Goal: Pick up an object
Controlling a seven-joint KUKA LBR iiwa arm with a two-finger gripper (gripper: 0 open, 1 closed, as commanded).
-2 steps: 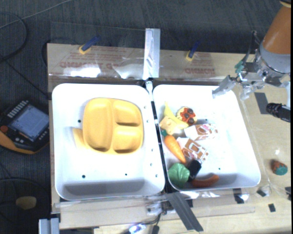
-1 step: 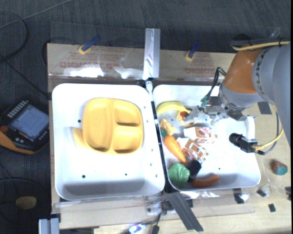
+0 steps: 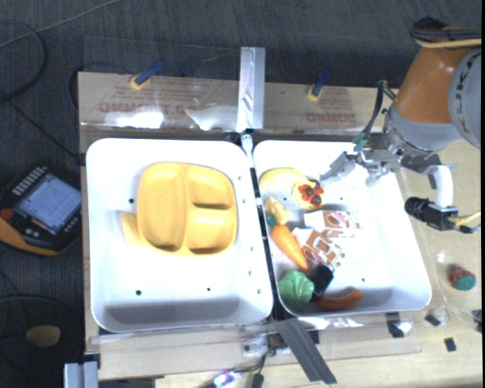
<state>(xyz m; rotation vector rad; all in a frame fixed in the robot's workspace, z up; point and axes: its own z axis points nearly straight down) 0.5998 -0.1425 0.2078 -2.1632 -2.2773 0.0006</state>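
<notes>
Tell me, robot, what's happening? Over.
Tool open, holding nothing, above right bin. Carrot untouched among piled toys. Yellow tray in left bin.

Two white bins (image 3: 105,217) — one yellow tray (image 3: 186,207), one carrot (image 3: 288,245)

Gripper (image 3: 357,168) hanging over the right bin (image 3: 404,241), toys piled along its left; yellow tray (image 3: 186,207) in the left bin (image 3: 113,297).

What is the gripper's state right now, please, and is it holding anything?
Gripper: above the right bin, near its upper edge; open or closed cannot be told, and nothing is seen held.
</notes>
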